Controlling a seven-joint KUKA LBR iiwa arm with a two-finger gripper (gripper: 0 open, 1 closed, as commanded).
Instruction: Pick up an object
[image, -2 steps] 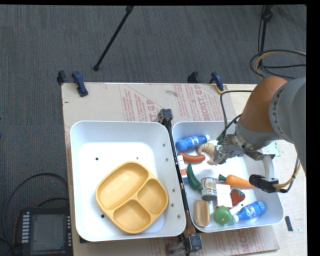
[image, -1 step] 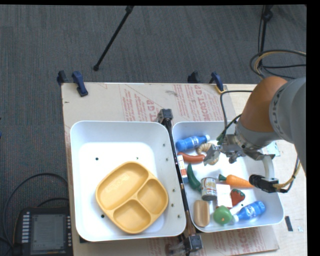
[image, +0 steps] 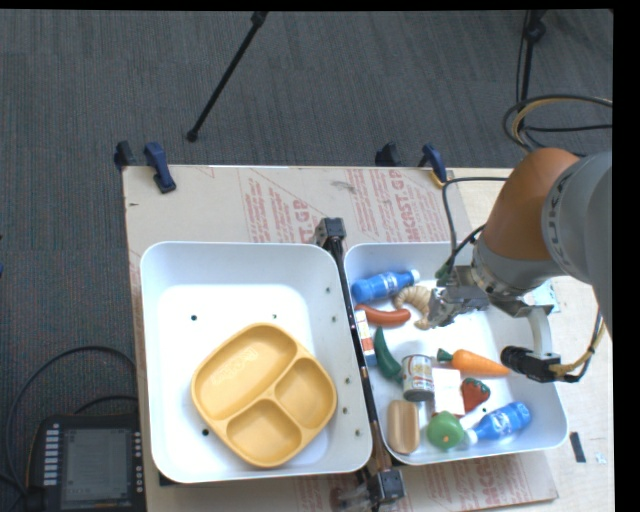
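Observation:
My gripper (image: 438, 308) hangs over the upper middle of the right bin (image: 548, 405), reaching in from the right. It is right at a beige croissant-shaped toy (image: 413, 297), which lies partly under it. Just left of that are a blue bottle (image: 385, 285) and a red sausage (image: 388, 317). Lower in the bin lie a dark green vegetable (image: 385, 353), a small can (image: 417, 377), a carrot (image: 476, 362), a red strawberry (image: 474, 393), a second blue bottle (image: 498, 421), a green pear (image: 445, 430) and a tan bun (image: 403, 427).
The left bin (image: 170, 270) holds a yellow divided plate (image: 265, 394). A black clamp (image: 330, 232) sits where the two bins meet at the back. The arm's black cable loops over the right bin's right edge (image: 535, 365).

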